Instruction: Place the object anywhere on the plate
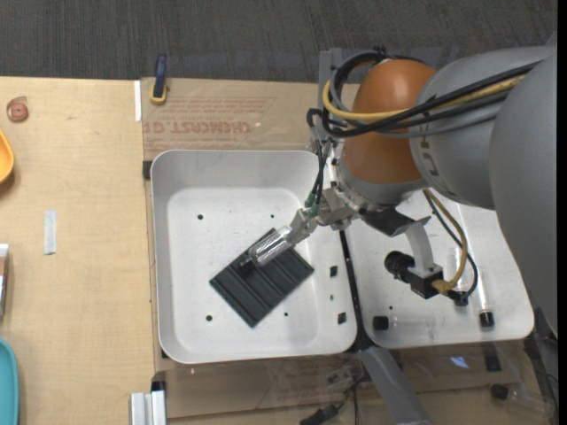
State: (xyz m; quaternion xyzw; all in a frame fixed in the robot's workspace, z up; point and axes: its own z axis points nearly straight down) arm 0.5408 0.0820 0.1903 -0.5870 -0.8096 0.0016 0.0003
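Over the left bin (177,237) the pincer (270,248) sits low, right on the far edge of a black ribbed plate (261,283) that lies flat and skewed on the bin floor, near-centre. Arm (416,140) reaches in from the right, across the rim between the bins. Right bin (496,308) lies mostly under the arm.

Pincer state: cannot tell. Silvery tip is small and glary, and no object can be made out at it. Cannot say whether the object is carried or already down; nothing separate lies on the plate's visible surface.

Judgement: step in hand is the placement itself, tip already over the target.

To do it well:
- Bring the drop point in from the far edge toward the plate's middle; an edge release risks the thing rolling onto the bin floor.
- Release low. The ribs run along the plate and may steer a rounded item.
- Keep contact light, since the plate looks loose and could slide.
- Lift straight up afterwards, no sideways drag.

Table (71,237) to the left carries small oddments, well apart.
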